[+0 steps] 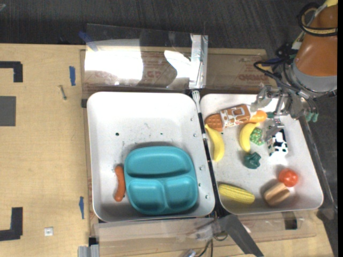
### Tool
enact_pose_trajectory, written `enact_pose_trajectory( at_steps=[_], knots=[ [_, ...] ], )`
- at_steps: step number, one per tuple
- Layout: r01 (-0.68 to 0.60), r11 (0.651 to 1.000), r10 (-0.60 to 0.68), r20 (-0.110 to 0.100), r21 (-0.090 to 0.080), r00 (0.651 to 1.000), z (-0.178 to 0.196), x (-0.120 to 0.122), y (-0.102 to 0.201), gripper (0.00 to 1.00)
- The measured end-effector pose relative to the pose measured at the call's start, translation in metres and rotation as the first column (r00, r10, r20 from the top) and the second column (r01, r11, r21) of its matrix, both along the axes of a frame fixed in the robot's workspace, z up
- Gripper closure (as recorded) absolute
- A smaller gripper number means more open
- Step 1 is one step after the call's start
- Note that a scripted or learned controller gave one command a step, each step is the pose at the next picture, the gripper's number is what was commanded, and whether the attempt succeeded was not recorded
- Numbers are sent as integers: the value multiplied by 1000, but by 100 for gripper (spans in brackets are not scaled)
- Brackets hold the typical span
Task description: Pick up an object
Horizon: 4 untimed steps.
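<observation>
We are hovering our two-finger gripper (275, 123) over the right white bin (313, 167), fingers looking spread and pinching nothing. Just below them are lying a green-and-yellow toy (252, 136) and a black-and-white cow figure (278, 143).

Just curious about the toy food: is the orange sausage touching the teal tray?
Touching, it seems: the camera view shows the sausage lying right against the teal tray's left edge, with no white bin floor between them.

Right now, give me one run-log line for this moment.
gripper over right bin | above toy cow | nothing seen held | teal tray in left bin
</observation>
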<state>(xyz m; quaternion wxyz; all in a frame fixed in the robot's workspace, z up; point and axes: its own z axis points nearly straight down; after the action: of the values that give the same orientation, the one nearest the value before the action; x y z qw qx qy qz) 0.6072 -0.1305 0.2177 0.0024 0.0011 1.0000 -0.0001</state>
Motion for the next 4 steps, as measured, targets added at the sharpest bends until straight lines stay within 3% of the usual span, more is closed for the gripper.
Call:
enact_pose_trajectory(
  at_steps=[1,2,3,4],
  knots=[
    [83,997,-83,-6,0,996,-130,8,-7,0],
    [81,997,-81,7,-1,997,-116,12,-5,100],
    [326,945,-326,6,3,945,-30,-5,42,100],
    [491,871,-491,5,6,871,29,-26,98,100]
  ],
)
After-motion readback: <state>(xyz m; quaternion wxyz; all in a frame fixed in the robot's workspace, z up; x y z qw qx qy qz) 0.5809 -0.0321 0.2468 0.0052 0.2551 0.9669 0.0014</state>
